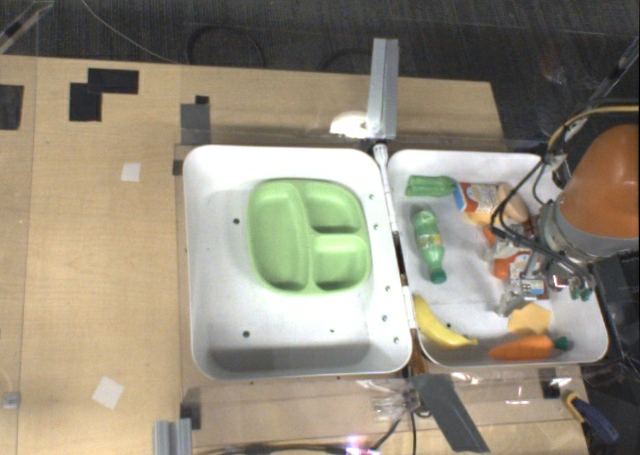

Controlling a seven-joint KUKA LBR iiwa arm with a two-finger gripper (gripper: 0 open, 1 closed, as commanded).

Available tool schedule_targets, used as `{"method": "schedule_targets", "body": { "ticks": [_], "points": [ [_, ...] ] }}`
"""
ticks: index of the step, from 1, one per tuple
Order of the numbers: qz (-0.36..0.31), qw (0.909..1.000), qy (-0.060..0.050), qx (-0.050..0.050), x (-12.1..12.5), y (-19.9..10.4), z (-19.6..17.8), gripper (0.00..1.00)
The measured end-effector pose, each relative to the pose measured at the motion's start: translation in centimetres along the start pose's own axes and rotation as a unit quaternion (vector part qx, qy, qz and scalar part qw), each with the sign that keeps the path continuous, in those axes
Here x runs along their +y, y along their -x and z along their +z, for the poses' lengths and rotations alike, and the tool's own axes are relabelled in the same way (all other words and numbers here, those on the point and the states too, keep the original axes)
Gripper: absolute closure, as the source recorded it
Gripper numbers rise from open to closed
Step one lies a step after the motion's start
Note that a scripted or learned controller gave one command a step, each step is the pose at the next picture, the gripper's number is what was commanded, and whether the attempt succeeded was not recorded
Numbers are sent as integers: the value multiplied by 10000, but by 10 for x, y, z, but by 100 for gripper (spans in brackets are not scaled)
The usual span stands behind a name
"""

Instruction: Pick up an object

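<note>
The right bin (455, 243) holds several small objects. A green bottle (429, 243) lies near its left wall, with a flat green packet (431, 185) behind it. A yellow banana (440, 325) and an orange carrot (522, 347) lie along the front wall. A yellow-orange piece (530, 318) sits just above the carrot, and red and white items (490, 205) crowd the back right. My gripper (519, 290) reaches down from the right into the right side of this bin, just above the yellow-orange piece, under a tangle of cables.
The left bin (215, 243) holds a green divided tray (306, 234). A metal post (384, 88) stands behind the seam between the bins. The arm's orange band (605, 188) hangs over the right bin's right wall.
</note>
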State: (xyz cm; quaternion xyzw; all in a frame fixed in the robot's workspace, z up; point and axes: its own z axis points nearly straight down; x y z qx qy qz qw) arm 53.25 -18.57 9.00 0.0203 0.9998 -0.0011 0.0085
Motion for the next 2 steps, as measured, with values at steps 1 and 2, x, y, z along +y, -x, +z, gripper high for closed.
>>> {"method": "schedule_targets", "body": {
  "ticks": [1, 2],
  "points": [
    [299, 9996, -11, -1, 23, 3, 0, 0],
    [139, 9999, -8, 5, 37, 16, 0, 0]
  ]
}}
